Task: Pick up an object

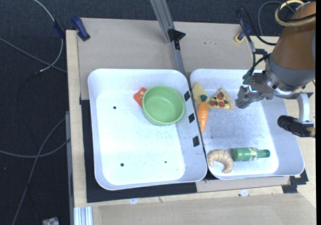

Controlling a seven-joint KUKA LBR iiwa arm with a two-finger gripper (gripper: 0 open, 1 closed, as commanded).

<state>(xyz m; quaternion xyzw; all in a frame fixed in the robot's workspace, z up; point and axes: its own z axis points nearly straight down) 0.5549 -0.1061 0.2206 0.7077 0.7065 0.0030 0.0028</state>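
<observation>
My gripper (pixel 244 99) hangs over the back of the right bin (pixel 261 124), just right of a pizza slice (pixel 221 99). A carrot (pixel 202 115) lies along the bin's left wall, with a yellow wedge (pixel 199 90) behind it. Near the front wall lie a croissant (pixel 221 160) and a green bottle (pixel 249 155) on its side. In the left bin (pixel 130 159) a green bowl (pixel 163 104) sits at the back, partly covering an orange-red object (pixel 139 96). Nothing shows between the gripper's fingers.
A metal pole (pixel 163 13) slants down from the top to the gap between the bins. Blue clamps (pixel 79 28) sit at the bench's back corners. Cables run beside the arm at the right. A black part (pixel 296 125) juts over the right bin's right rim.
</observation>
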